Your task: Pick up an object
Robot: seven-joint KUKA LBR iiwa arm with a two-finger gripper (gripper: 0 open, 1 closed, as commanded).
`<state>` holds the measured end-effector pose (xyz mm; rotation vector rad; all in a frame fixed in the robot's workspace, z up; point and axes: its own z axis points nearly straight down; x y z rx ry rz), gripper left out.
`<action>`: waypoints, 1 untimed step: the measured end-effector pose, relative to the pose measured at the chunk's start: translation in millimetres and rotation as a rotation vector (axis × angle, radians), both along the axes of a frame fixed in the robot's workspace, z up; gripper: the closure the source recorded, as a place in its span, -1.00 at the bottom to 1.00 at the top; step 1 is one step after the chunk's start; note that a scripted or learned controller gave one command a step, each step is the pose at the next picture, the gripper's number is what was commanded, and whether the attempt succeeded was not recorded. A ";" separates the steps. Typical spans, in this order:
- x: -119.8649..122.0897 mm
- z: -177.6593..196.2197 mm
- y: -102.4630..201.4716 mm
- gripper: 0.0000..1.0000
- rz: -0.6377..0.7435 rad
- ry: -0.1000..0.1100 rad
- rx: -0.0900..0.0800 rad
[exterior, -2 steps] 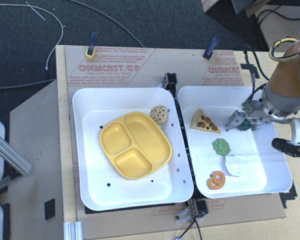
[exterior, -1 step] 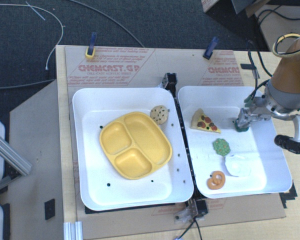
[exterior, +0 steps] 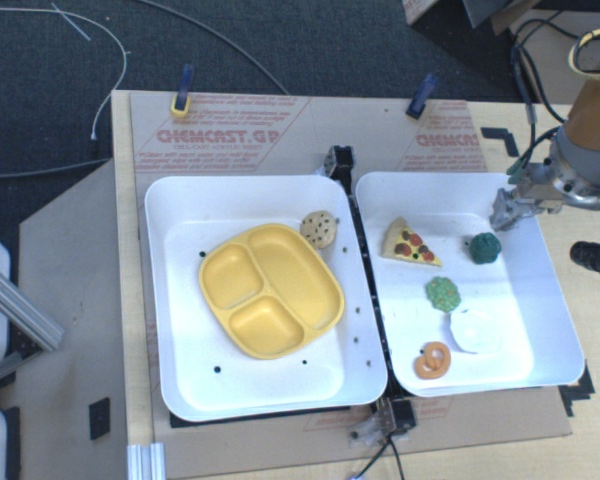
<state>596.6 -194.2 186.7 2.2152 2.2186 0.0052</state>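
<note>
Fingers: the gripper [exterior: 508,213] is seen at the upper right corner of the right bin [exterior: 550,298]; whether its fingers are apart or closed cannot be told, and nothing is seen held between them.
Gripper position: it is placed over the bin's far right wall, near the dark green object [exterior: 484,248], which lies just below and to its left, apart from it.
Arm: the grey arm [exterior: 580,173] is seen reaching in from the right, with its orange band [exterior: 592,118] above the wrist.
Dark green object: it is found on the right bin's floor, near the right side, to the right of the pizza slice.
Pizza slice [exterior: 410,243]: a toy wedge with red dots is laid in the upper left part of the right bin.
Light green object [exterior: 442,293]: a knobbly round piece is set near the bin's middle, just above the white disc [exterior: 475,330].
Orange ring [exterior: 432,360]: a doughnut-like piece is seen at the bin's lower left, beside the white disc.
Left bin [exterior: 170,268]: a yellow divided tray [exterior: 270,288] is held in it, tilted; a cookie [exterior: 319,228] is seen just beside the tray's upper right corner.
Bench: a cardboard sheet [exterior: 230,133] is laid under both bins.
</note>
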 end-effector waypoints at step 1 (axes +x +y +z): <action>1.9 55.2 -0.3 1.00 0.000 -0.001 0.000</action>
